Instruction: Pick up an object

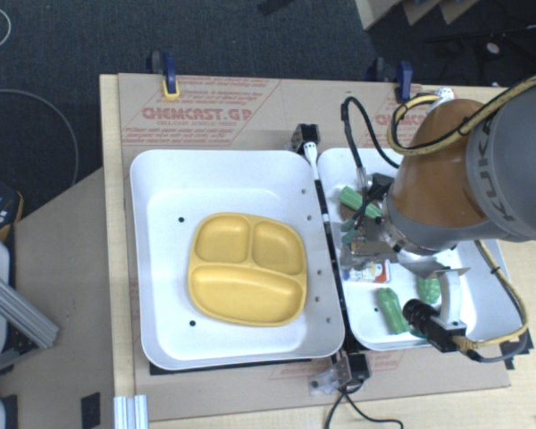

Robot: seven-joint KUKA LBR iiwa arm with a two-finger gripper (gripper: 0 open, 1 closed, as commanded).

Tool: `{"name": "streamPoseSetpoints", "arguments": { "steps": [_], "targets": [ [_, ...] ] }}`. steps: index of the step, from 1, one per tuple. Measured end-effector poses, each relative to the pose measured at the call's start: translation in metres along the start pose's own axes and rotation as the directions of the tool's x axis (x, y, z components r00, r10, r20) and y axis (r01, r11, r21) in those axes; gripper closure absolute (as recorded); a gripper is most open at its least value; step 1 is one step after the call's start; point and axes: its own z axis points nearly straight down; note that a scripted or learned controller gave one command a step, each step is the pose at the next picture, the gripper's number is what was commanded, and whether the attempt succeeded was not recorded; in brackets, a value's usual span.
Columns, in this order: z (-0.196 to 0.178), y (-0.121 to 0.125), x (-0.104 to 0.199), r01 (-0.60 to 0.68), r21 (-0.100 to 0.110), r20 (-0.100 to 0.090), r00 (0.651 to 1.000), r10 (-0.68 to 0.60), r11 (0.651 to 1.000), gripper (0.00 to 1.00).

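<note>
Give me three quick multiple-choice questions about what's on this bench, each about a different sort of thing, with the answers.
1. Where does the yellow tray lie?
A. in the left bin
B. in the right bin
C. on the floor

2. How many compartments does the yellow tray have?
A. one
B. three
C. six

3. Where is the arm?
A. over the left bin
B. away from the bench
C. over the right bin

Answers:
1. A, the tray sits in the middle of the left bin.
2. B, two small sections lie above one long one.
3. C, it hangs above the right bin, covering part of the green pieces there.
</note>
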Motion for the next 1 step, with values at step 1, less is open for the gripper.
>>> {"name": "streamPoseSetpoints", "arguments": {
  "steps": [1],
  "targets": [
    [-0.1867, 0.0024, 0.0313, -0.005, -0.011, -0.001, 1.0, 0.005, 1.0, 1.0]
  ]
}}
